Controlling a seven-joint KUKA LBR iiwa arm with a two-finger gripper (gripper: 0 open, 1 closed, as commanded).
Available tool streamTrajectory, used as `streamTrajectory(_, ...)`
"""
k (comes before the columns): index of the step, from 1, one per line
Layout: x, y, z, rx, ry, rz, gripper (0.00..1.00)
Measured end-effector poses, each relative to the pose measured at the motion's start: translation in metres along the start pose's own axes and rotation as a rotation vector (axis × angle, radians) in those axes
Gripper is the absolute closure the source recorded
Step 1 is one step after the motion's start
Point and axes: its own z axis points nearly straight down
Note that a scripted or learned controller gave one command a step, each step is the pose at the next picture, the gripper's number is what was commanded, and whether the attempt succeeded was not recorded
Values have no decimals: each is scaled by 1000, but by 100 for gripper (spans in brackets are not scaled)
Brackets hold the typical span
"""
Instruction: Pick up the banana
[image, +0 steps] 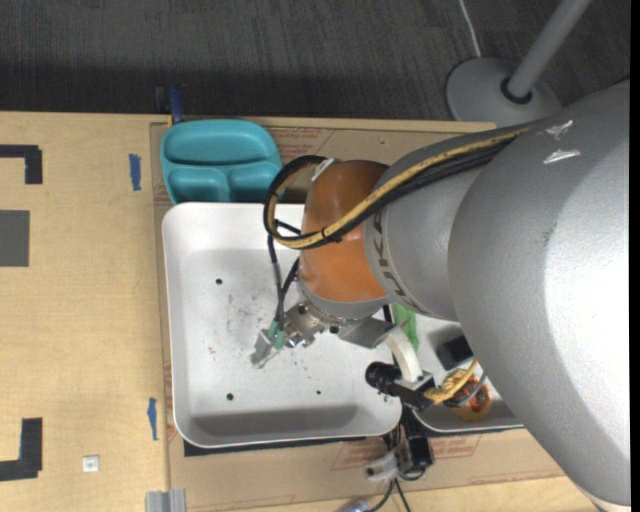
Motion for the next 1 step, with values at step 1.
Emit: streamTrajectory(1,41,-7,58,-4,-2,-239,0)
